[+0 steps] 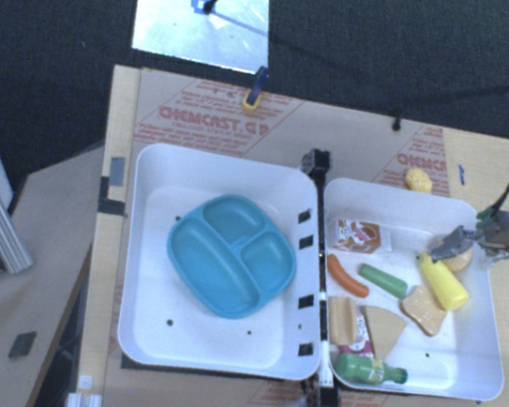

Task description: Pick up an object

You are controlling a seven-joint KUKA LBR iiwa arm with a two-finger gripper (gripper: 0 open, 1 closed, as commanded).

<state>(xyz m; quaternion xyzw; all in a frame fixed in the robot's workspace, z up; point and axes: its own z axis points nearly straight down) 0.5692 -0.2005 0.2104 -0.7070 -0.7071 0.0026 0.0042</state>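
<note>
The right bin [480, 374] holds several toy foods: a yellow bottle [444, 282], a toast slice [423, 310], a green cucumber [383, 281], an orange sausage [346, 276], a printed packet [359, 234], a tan bread piece [341, 320], a tan wedge [387, 330] and a green bottle [367, 368]. My gripper [450, 244] hangs over the bin's upper right part, just above the top end of the yellow bottle. A small tan item [459, 263] lies partly hidden under it. Nothing shows as lifted.
The left bin [137, 323] holds a blue divided plate [231, 254]. A small yellow piece [418, 180] lies on the board behind the right bin. A yellow and blue clip [253, 94] sits at the board's far edge. A black divider [315, 254] runs between the bins.
</note>
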